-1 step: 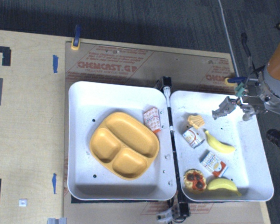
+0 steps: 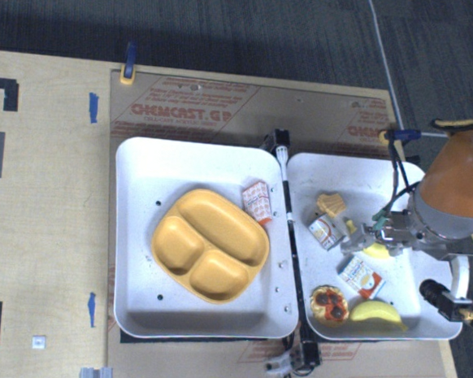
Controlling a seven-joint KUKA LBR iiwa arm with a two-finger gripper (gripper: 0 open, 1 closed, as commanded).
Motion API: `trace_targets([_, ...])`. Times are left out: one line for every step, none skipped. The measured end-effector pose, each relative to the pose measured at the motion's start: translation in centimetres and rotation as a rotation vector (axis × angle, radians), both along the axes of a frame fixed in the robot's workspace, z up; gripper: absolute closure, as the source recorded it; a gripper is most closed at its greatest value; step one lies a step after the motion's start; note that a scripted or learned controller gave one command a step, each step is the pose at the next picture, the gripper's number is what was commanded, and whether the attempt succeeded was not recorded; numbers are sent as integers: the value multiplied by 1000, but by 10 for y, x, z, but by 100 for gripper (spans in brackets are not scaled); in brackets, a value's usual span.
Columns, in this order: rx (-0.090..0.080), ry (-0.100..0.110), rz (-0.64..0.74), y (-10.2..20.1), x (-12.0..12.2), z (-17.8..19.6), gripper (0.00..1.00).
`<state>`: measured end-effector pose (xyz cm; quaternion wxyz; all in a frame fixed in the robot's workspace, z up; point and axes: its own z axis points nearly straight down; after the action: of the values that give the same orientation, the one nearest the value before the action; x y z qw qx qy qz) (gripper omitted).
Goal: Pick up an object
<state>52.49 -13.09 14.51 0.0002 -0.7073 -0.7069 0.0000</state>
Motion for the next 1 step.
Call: trace_targets([-8,-17,-2,26,-20,-56,0])
